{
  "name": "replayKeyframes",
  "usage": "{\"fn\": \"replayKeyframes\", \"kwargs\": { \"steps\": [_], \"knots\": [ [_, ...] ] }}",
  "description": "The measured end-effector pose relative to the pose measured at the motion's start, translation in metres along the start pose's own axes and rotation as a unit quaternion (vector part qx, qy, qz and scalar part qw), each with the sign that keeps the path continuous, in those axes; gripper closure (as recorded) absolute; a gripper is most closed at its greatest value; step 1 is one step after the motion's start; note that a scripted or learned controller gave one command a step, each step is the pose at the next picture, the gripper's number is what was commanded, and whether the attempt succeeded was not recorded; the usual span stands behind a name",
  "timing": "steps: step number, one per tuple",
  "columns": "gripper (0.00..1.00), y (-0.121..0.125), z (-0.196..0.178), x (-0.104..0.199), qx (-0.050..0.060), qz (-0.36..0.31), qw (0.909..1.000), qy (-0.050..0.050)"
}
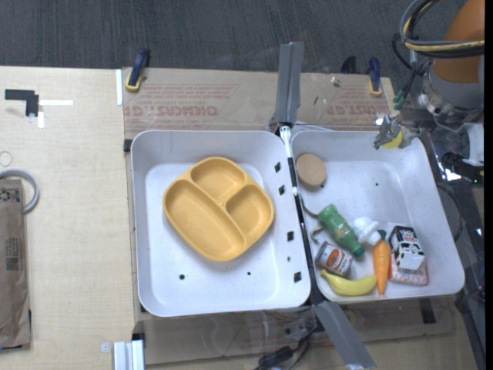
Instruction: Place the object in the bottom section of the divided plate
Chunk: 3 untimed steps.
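The gripper [390,132] is seen at the far right corner of the right bin [443,230], just over its rim. A small yellow object [394,138] is seen at its tip, but whether it is gripped cannot be told, and how the gripper stands, wide or narrow, cannot be told either. Above it the grey wrist is seen, and the arm's orange band [462,29] is found at the far right with black and yellow cables looped around it.

In the right bin a round tan disc [311,169] is placed at the far left, close to the wall shared with the other bin. Nearer, a green bottle [340,228] is laid at a slant. A small can [334,258] is set just beside its near end. A banana [350,284] is laid along the near wall, and a carrot [381,262] is stood against it with the tip pointing near. A small carton [407,254] is set just right of the carrot.

In the left bin [146,230] the yellow divided plate [219,207] is placed about the middle, turned at a slant. Two small sections are seen on its far and right side, and one long section on its near left side. Nothing is seen in the sections.

Beyond the bins a cardboard sheet [200,99] is held by blue clamps [138,69].
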<state>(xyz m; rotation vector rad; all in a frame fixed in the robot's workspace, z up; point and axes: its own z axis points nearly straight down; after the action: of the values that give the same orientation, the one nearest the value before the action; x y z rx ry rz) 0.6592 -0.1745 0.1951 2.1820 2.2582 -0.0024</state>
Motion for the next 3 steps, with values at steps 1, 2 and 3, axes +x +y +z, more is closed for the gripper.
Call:
{"fn": "replayKeyframes", "kwargs": {
  "steps": [1, 2, 3],
  "knots": [
    [1.00, 0.000, 0.099, 0.009, -0.001, -0.022, 0.9998, 0.000],
    [1.00, 0.001, 0.089, 0.009, -0.001, -0.021, 0.9998, -0.001],
    [1.00, 0.003, 0.003, 0.096, 0.001, 0.171, 0.9853, 0.000]
  ]
}}
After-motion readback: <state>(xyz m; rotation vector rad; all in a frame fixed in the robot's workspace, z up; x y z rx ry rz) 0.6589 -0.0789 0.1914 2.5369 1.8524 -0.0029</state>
